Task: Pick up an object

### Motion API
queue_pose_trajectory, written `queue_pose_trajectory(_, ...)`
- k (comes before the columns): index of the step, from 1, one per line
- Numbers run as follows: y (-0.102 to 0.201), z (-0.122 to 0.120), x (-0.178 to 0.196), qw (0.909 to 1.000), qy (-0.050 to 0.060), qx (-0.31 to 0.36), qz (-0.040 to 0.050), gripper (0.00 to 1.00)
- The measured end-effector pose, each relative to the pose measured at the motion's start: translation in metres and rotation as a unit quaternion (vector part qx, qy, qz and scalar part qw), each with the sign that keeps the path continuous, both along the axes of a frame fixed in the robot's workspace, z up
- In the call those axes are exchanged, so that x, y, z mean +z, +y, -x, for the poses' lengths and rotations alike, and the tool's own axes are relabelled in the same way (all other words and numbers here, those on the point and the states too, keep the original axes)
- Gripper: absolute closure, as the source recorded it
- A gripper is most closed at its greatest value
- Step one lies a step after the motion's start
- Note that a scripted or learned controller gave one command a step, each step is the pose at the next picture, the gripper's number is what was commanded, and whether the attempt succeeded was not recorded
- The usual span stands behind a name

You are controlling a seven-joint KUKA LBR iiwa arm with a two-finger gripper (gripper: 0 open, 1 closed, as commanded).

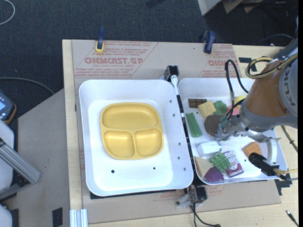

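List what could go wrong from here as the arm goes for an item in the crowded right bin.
1. The claw is low among tightly packed items: the brown disc, white block and green stick lie close together, so it may nudge neighbours or grab two.
2. The arm hides its own target, so a miss would be hard to spot.
3. The black cable arcs over the right bin and might snag.
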State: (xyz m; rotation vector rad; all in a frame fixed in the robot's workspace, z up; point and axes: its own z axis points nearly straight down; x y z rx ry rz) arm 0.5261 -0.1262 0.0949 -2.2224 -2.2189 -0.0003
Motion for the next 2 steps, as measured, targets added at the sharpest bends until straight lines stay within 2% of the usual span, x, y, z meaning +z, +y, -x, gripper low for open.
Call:
queue_pose_trajectory(1, -0.004, -0.006, 0.062, 1.0000, -0.004, 0.001, 0.0019, 1.00)
queue_pose_trajectory(2, -0.003, -0.011, 0.105, 1.0000, -0.004, 0.001, 0.0017, 1.00)
